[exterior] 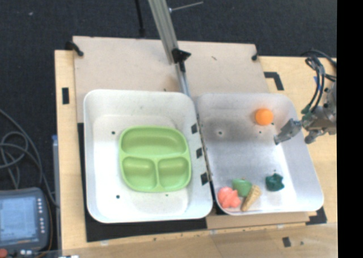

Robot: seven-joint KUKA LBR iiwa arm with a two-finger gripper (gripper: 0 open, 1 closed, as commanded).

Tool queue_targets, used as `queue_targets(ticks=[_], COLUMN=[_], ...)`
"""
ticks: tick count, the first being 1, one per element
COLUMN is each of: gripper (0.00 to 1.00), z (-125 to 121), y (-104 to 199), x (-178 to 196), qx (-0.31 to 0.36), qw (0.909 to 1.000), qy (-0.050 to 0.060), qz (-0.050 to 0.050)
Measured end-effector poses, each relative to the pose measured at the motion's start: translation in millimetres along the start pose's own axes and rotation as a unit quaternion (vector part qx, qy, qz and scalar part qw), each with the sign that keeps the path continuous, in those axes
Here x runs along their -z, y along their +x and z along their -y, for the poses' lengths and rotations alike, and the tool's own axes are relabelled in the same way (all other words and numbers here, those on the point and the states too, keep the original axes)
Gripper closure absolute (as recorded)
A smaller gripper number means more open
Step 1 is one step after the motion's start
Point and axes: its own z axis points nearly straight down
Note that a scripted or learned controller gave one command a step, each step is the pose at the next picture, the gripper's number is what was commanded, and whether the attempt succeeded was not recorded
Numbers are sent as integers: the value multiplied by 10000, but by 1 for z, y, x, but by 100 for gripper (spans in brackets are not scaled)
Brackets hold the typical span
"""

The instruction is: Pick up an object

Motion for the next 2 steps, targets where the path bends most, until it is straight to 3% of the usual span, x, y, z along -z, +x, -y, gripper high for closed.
queue_targets(ticks=[1,2], gripper=[0,0], z=[0,-5], y=[0,3], x=[0,-61], qx=[-7,-15], qw=[10000,10000], qy=[-1,33], qz=[-2,-7])
